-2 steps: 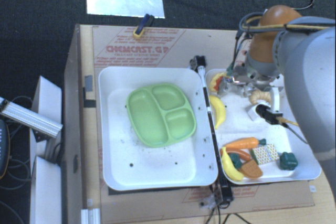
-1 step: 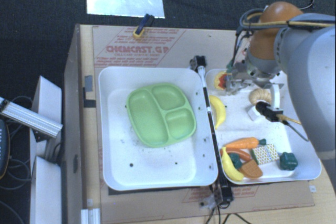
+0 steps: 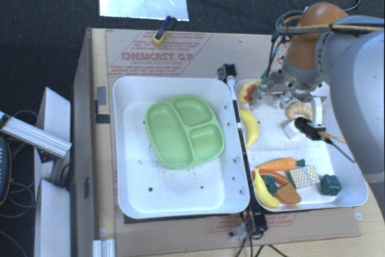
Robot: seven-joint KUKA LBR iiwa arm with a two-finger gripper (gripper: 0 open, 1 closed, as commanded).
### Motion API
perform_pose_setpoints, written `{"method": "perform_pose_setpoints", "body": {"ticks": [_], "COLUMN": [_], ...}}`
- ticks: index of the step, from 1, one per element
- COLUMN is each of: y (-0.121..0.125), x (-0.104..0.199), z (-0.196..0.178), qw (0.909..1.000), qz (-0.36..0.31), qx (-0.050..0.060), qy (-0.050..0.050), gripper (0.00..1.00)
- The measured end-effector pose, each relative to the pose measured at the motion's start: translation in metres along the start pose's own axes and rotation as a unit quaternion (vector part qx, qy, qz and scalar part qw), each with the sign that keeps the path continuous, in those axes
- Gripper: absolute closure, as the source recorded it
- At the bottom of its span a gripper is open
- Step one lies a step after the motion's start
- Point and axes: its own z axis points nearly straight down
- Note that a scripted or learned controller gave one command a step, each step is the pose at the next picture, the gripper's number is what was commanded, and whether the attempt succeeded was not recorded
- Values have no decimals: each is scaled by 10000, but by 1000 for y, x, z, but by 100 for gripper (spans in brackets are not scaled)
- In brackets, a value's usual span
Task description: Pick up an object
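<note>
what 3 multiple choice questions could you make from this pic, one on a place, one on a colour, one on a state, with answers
1. Where does the divided plate lie?
A. in the left bin
B. in the right bin
C. on the floor

2. What colour is that plate?
A. red
B. green
C. blue

3. How does the plate sit?
A. standing on edge
B. upside down
C. flat, compartments facing up

Answers:
1 A, it rests inside the left bin, apart from the toy food.
2 B, it is pale green all over.
3 C, its three compartments show from above.
</note>
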Motion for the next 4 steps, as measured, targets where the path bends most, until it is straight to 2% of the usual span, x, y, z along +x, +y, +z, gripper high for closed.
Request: {"method": "perform_pose_setpoints", "body": {"ticks": [1, 2, 3, 4], "y": [2, 3, 3, 3], "x": [-39, -38, -38, -39], "z": [10, -1, -1, -12], "qw": [10000, 10000, 10000, 10000], "qz": [11, -5, -9, -21], "qx": [-46, -51, -47, -60], "qy": [40, 41, 41, 32], "gripper": [0, 100, 0, 100]}}
